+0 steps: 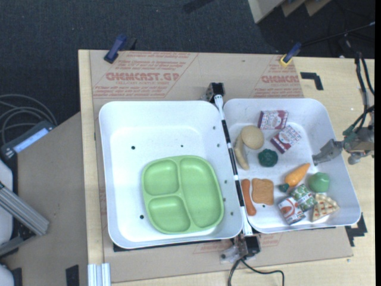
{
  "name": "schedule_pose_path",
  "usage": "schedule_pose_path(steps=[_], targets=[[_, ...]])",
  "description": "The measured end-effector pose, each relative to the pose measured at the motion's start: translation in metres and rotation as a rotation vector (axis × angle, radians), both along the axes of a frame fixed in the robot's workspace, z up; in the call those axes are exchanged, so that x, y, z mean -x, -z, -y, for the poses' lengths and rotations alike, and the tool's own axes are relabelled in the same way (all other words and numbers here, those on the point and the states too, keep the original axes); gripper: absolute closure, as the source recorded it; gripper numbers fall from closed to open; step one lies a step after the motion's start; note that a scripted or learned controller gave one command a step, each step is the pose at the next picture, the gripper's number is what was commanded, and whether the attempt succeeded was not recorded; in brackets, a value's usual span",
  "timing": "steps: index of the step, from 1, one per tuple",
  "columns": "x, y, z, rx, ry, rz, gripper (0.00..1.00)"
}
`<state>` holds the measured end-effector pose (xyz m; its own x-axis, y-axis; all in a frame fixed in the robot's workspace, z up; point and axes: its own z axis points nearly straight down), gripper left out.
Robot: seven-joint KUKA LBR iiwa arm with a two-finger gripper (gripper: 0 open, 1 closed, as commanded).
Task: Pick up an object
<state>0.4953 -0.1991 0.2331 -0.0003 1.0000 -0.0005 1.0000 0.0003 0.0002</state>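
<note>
light: even, bright overhead | shadows: soft, faint | glare: mild on white bins | focus: slightly soft overall

Robotics lab, clamped cardboard-topped bench, two white bins; loose cables, dark carpet

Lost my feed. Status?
Gripper at right bin's right edge, nothing held. Toy food untouched. Green apple, carrot nearest.

Green divided plate in left bin; toy food in right bin.
</note>
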Motion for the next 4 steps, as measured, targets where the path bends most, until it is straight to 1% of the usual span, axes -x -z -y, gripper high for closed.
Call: schedule_pose_path(steps=[1,2,3,4], targets=[[-0.004,0.102,-0.054,-0.002,-0.001,-0.004,0.0],[0.016,0.148,-0.078,-0.001,0.0,0.0,0.0],[-0.048,0.147,-0.1,0.0,-0.001,0.004,0.0],[-0.13,0.148,-0.068,-0.001,0.0,-0.001,0.0]])
